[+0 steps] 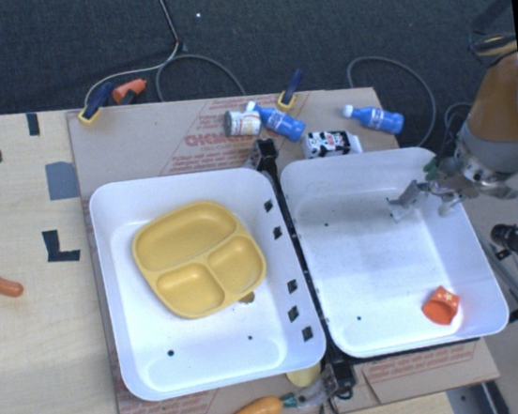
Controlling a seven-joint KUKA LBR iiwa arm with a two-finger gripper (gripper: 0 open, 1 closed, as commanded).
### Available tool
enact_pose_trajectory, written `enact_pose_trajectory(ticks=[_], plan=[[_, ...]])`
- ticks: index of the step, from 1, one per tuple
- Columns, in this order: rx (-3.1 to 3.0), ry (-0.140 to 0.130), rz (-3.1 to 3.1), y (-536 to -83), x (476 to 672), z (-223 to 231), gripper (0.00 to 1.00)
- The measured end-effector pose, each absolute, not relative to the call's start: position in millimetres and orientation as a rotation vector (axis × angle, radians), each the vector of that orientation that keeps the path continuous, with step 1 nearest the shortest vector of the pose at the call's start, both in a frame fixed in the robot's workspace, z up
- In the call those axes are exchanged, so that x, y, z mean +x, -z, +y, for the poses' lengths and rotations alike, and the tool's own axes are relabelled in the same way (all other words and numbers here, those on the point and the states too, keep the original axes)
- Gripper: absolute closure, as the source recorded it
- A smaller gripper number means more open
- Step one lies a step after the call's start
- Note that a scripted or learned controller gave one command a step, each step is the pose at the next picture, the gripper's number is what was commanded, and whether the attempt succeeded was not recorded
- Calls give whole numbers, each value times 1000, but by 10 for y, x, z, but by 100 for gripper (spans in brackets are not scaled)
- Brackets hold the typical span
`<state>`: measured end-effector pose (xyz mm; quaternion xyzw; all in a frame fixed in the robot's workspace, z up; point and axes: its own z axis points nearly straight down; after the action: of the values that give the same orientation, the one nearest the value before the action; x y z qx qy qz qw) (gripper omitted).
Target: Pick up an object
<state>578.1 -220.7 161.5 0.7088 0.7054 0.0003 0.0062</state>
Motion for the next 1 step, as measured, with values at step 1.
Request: enact_pose_trajectory(ticks=[1], plan=[[2226, 5, 2219, -1688, 5160, -2249, 0]])
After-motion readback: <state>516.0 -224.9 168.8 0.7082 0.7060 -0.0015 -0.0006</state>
